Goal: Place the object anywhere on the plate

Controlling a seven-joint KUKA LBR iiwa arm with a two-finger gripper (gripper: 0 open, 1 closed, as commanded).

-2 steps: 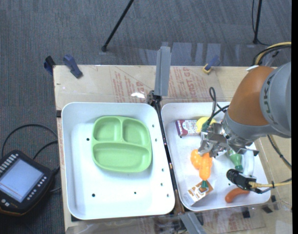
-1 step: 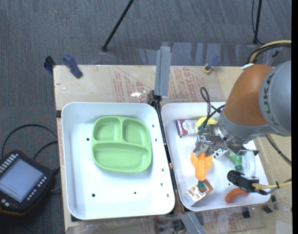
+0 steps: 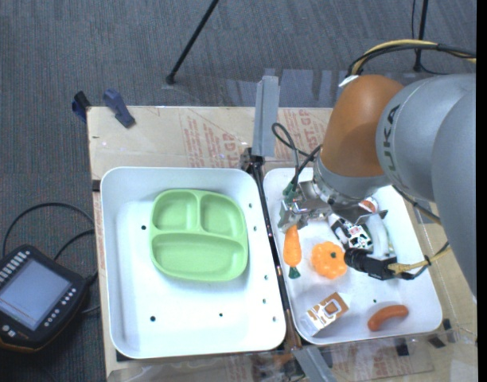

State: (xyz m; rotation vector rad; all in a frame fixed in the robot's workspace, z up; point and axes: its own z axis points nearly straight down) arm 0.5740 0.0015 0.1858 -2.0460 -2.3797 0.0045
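The claw [image 3: 292, 220] hangs low over the far-left part of the right bin [image 3: 422, 293], right at the top end of a toy carrot [image 3: 292, 247]. From here I cannot tell whether the claw is apart, together or clamped on anything; the wrist hides that.

The carrot sits in the right bin, just beside its left wall. Its long axis runs from the far side towards the near side, almost parallel to that wall. The thick orange end points up at the claw and the small green tip points to the near edge.

Just to the carrot's right lies an orange pumpkin-like toy [image 3: 329, 261], close but apart. Nearer the front edge are a small brown-and-white carton [image 3: 327, 309] and a reddish sausage [image 3: 387, 317].

The raised rims where the two bins meet stand between the carrot and the green divided plate [image 3: 200, 235], which lies in the left bin [image 3: 116, 293]. A blue clamp [image 3: 118, 107] sits on the bench's [image 3: 172, 130] far-left corner.
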